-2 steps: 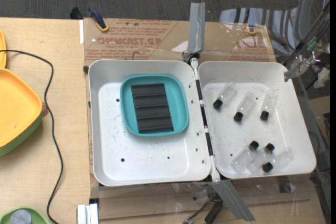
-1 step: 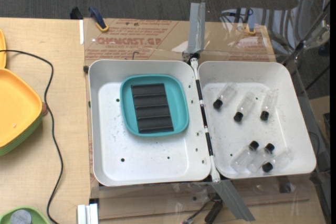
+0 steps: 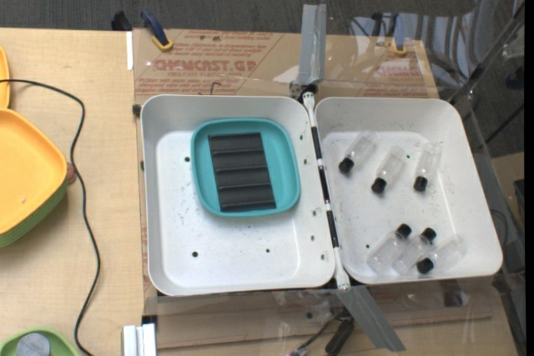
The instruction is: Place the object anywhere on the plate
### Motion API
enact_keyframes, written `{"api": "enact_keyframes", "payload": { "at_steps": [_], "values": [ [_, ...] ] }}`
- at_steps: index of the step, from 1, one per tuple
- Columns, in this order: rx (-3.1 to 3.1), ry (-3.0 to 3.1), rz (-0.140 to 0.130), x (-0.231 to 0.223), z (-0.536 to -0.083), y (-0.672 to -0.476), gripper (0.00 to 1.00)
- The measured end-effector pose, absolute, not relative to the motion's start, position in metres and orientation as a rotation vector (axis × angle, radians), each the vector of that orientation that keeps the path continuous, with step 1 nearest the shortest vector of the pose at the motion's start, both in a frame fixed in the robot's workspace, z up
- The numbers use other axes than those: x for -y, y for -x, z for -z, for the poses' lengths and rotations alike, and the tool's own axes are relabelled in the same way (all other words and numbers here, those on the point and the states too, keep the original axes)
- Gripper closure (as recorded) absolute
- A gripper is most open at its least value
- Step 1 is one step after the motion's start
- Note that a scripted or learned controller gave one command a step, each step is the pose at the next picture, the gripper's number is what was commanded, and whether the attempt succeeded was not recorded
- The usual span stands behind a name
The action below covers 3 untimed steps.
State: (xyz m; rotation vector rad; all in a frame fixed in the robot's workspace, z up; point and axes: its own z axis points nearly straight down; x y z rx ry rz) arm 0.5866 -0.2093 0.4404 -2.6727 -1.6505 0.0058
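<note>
Transparent, round, black-capped vials (image 3: 385,172) loose in right bin (image 3: 467,213), teal plate (image 3: 203,171) in left bin (image 3: 242,250). Liable to roll from a pinch or slip mid-carry, landing short of plate.

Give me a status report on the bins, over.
Teal plate sits in left bin, dark ridged insert on it. Six clear black-capped vials loose in right bin, none on plate. Path between bins unobstructed.
</note>
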Motion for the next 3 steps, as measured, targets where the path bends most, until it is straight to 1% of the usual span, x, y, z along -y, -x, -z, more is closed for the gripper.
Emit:
{"api": "enact_keyframes", "payload": {
  "at_steps": [1, 2, 3],
  "values": [
    [1.344, 2.839, -0.008, 0.215, -0.439, -0.596, 0.00],
    [1.073, 2.951, -0.010, 0.216, -0.439, -0.591, 0.00],
    [0.900, 3.009, -0.008, 0.219, -0.439, -0.610, 0.00]
  ]
}}
